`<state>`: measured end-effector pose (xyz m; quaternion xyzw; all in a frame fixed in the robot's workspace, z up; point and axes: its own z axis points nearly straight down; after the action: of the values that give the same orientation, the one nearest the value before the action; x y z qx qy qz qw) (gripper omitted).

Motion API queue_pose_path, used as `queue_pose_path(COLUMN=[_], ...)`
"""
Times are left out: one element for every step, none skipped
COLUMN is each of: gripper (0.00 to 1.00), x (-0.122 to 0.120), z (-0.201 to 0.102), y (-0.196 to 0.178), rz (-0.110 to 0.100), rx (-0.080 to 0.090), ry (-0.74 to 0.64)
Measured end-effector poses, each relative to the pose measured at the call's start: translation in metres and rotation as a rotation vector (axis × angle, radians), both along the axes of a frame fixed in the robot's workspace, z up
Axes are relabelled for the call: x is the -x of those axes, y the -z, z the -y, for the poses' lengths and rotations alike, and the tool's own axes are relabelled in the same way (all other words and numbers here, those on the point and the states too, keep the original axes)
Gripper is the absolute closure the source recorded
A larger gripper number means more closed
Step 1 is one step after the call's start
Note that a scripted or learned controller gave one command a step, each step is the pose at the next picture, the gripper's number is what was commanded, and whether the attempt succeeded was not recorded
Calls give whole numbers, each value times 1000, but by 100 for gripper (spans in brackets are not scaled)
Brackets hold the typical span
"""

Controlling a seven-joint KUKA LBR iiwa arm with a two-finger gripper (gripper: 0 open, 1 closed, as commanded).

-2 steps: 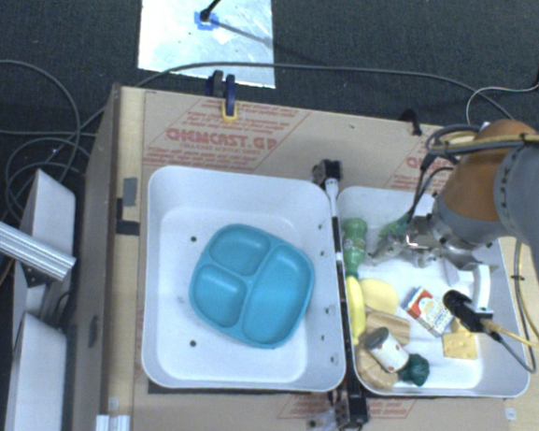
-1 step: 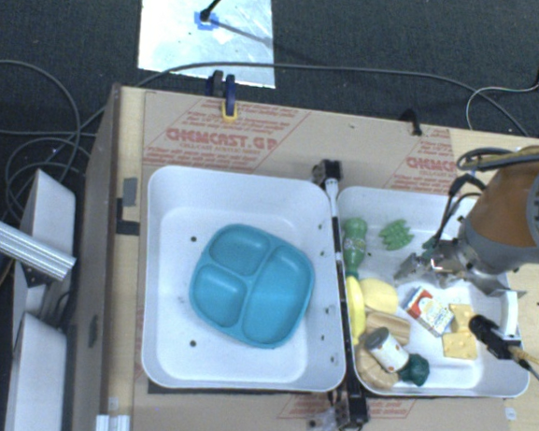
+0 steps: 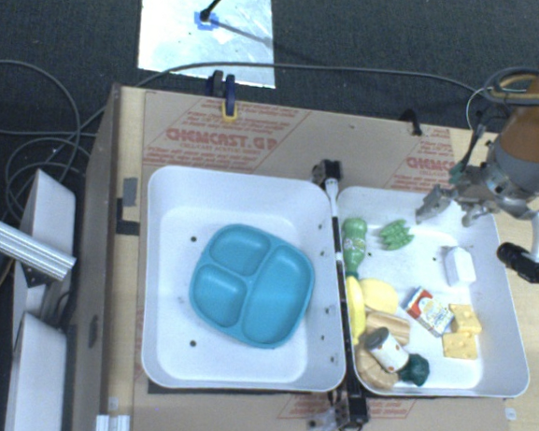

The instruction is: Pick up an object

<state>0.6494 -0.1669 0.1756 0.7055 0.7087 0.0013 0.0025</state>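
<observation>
Gripper: the gripper [image 3: 451,203] is seen over the far right corner of the right bin [image 3: 510,358], fingers spread apart, nothing between them.
Progress: nothing is judged to be picked yet; the approach, the closing and the lift are all left.
Nearest things: a green toy [image 3: 396,233] lies just below and to the left of the fingers; a white block [image 3: 458,266] lies just below them, on the bin floor.
Further things: a green bottle [image 3: 353,242] stands against the divider, a banana [image 3: 355,307] below it; a red carton [image 3: 429,311] and cheese blocks [image 3: 464,332] are nearer the front, well apart from the gripper.
Left bin: a blue tray [image 3: 251,284] lies in the left bin [image 3: 176,211], farthest from the gripper.
</observation>
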Motion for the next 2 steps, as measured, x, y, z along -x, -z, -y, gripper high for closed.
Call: queue_pose_path(gripper=[0, 0], x=[-19, -10], z=[-42, -52], y=[59, 91], rz=[-5, -4], rx=[-2, -1], ry=[-1, 0])
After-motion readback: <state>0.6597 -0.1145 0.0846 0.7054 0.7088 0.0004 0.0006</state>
